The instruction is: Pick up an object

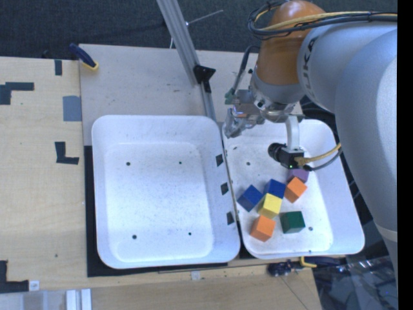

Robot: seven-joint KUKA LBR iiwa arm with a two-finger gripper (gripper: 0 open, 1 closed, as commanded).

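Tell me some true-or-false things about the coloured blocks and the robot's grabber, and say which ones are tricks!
1. The coloured blocks all lie in the bin on the view's right. True.
2. The gripper is lifting the green block. False: the green block rests on the bin floor, well apart from the gripper, which is up by the bin's far corner near the divider.
3. There are two orange blocks. True: one orange block is at the cluster's right side and the other is at its near end.
4. The yellow block sits all alone. False: it sits tight against a blue block.
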